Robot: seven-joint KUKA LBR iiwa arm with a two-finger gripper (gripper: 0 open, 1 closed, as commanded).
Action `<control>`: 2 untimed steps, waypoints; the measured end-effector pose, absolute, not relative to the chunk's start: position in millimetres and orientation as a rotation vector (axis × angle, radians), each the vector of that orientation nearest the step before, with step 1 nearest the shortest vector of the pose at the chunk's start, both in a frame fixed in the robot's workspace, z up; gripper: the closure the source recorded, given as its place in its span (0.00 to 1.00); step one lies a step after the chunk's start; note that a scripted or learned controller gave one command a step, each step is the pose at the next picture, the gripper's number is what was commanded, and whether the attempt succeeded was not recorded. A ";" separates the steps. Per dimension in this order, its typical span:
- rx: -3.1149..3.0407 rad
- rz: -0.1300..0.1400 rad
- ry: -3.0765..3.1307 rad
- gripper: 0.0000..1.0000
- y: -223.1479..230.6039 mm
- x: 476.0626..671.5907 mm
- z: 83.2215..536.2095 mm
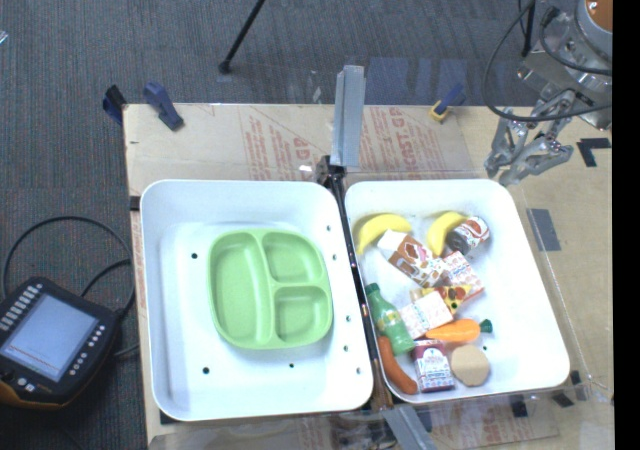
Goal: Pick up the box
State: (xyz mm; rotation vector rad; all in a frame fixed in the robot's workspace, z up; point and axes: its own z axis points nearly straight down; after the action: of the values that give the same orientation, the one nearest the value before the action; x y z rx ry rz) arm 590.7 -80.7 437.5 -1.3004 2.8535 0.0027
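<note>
White bins (160, 238): two; bananas (380, 228): two

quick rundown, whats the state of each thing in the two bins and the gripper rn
gripper: above the right bin's far right corner, holding nothing
green tray: flat in the left bin, compartments bare
boxes: lying jumbled mid right bin
bananas: at the right bin's far end
green bottle: on its side
carrot: lying flat
</note>
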 end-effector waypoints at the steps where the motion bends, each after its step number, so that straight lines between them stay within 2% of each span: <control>1: -1.291 0.005 2.852 1.00 -80.3 592.2 447.1; 2: -1.186 0.003 2.903 1.00 -79.3 625.9 437.1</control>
State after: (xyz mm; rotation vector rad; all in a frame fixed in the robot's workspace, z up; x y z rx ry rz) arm 625.9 -79.3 437.1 -1.1857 2.9033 0.0030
